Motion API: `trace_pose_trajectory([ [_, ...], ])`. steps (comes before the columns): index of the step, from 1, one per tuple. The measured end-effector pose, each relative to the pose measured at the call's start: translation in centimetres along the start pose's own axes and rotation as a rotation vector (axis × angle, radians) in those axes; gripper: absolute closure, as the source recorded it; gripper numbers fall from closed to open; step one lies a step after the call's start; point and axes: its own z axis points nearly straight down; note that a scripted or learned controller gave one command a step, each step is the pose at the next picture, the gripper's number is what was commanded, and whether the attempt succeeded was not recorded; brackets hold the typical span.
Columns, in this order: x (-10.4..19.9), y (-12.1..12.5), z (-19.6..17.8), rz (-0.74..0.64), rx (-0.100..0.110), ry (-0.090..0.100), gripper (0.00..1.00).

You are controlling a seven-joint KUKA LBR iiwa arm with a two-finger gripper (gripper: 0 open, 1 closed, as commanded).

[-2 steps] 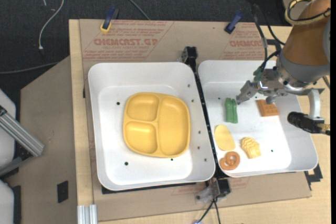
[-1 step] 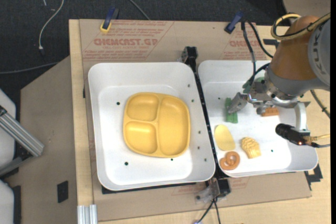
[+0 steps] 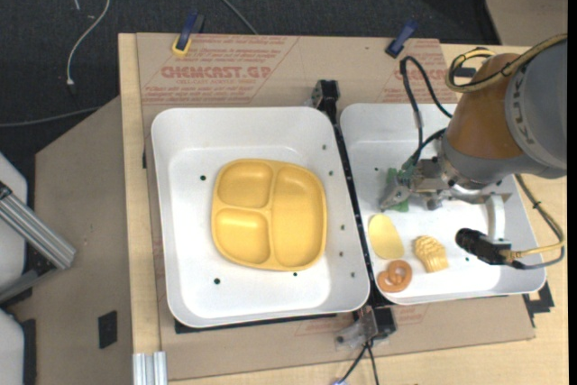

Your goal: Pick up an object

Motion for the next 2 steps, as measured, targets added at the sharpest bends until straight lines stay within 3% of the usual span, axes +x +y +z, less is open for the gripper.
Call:
trace_pose_trajectory([
  [1, 0.0, 0.1, -1.4, 0.001, -0.006, 0.000, 1.00],
  [2, -0.2, -0.6, -6.1, 0.001, -0.010, -0.003, 1.00],
])
